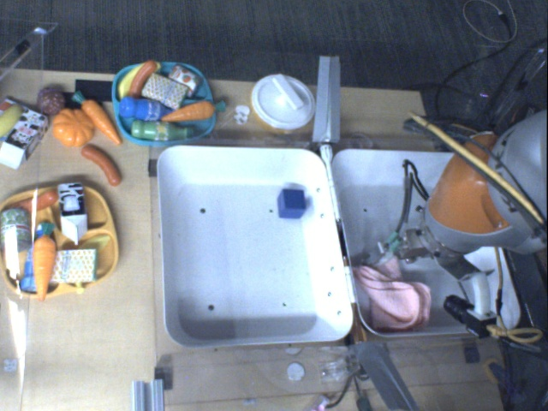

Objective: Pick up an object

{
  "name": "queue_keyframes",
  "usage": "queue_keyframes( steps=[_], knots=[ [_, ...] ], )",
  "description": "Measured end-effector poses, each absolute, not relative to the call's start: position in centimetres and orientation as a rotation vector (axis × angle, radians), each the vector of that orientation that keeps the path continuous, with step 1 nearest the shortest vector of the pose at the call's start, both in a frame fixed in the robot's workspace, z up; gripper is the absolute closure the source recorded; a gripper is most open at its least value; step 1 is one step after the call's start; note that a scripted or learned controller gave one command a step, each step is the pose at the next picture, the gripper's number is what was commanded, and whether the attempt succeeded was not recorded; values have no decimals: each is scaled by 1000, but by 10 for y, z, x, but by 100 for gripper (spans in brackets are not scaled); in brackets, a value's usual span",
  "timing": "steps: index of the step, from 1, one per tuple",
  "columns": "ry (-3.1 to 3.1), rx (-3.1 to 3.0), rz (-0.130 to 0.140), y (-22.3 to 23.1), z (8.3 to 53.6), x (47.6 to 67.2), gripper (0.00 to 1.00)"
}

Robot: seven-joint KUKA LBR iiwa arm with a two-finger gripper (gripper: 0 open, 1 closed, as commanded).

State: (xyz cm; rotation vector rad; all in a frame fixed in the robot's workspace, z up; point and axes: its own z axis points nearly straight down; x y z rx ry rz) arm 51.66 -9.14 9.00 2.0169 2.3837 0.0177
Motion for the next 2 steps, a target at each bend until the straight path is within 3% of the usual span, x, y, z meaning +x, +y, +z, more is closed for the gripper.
queue_keyframes(
  steps=[1, 2],
  knots=[
    [2073, 2355, 4, -153, 93, 490, 0],
    [2080, 2348, 6, -152, 101, 492, 100]
  ],
)
